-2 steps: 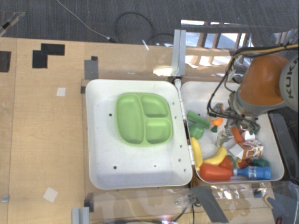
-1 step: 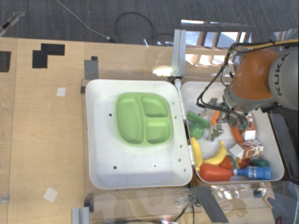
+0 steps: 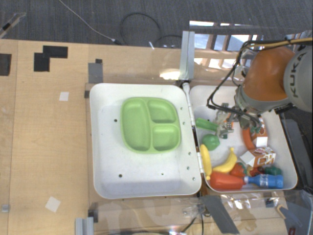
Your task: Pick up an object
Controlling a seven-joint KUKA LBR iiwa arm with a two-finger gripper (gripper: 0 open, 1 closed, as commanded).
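Overhead, the arm (image 3: 274, 75) reaches into the right bin (image 3: 288, 146), its gripper (image 3: 226, 127) low over the bin's left part, just above a green ball (image 3: 211, 141); whether it is spread or pinching anything I cannot tell. Below lie 2 bananas (image 3: 205, 160), a red pepper (image 3: 226, 181) and a blue bottle (image 3: 266, 181), while the left bin (image 3: 105, 180) carries a green 3-part plate (image 3: 149, 125).
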